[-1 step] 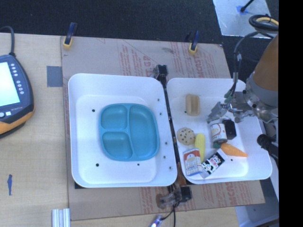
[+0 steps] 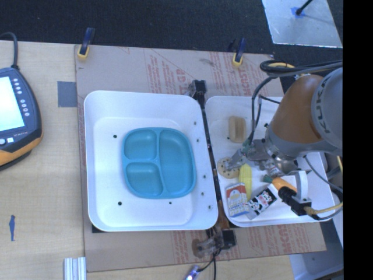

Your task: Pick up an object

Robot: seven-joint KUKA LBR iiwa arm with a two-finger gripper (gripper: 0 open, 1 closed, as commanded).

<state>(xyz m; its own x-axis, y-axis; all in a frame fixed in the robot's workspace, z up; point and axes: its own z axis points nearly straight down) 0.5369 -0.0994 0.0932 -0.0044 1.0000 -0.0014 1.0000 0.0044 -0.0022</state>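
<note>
Two white bins sit side by side; the left bin (image 2: 93,156) holds a blue divided plate (image 2: 158,162) at its centre. The right bin (image 2: 218,107) carries the clutter: a tan block (image 2: 236,129) near its far edge, a yellow piece (image 2: 245,178), a red-and-white packet (image 2: 235,198) and a black-and-white carton (image 2: 262,201) by the near edge. The gripper (image 2: 247,154) hangs over the middle, its opening unreadable. Crowded items risk a glancing, empty grasp.
</note>
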